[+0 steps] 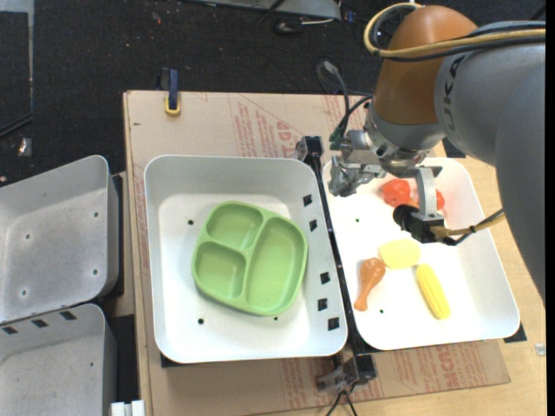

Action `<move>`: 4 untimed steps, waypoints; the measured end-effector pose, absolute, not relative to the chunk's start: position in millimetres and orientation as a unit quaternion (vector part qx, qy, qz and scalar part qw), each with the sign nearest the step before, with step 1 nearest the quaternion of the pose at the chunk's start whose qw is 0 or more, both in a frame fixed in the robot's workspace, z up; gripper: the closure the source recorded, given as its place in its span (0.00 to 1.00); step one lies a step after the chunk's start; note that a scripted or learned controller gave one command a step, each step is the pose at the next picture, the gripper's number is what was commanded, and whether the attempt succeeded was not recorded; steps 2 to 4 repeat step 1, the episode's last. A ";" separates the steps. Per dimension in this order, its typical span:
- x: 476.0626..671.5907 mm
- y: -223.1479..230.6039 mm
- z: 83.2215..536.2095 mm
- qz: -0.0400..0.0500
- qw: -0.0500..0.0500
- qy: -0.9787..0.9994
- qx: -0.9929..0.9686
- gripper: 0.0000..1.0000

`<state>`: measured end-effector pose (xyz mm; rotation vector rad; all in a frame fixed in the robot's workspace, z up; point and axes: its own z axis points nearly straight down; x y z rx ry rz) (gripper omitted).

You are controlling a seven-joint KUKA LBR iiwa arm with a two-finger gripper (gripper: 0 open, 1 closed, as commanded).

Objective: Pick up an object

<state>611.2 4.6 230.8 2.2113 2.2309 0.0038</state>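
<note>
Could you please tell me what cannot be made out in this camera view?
- Camera view: the red object in the right bin is partly covered by the arm, so its shape and kind are unclear.
- The far right corner of the right bin is hidden under the arm.
- The slanted view does not show whether the gripper touches the bin floor.

You have two white bins side by side on the counter (225, 124), whose brown top carries red print. The left bin (173, 323) and the right bin (486, 306) meet along their inner walls, with small black marks down that seam. A blue clamp (173, 92) grips the counter's far left edge. Just left of the counter sit two more white trays, the upper tray (52, 232) and the lower tray (52, 362).
</note>
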 end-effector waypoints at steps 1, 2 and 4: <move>610.3 60.1 226.6 0.000 0.000 0.710 0.704 1.00; 610.3 60.1 226.6 0.000 0.000 0.710 0.704 1.00; 610.3 60.1 226.6 0.000 0.000 0.710 0.704 1.00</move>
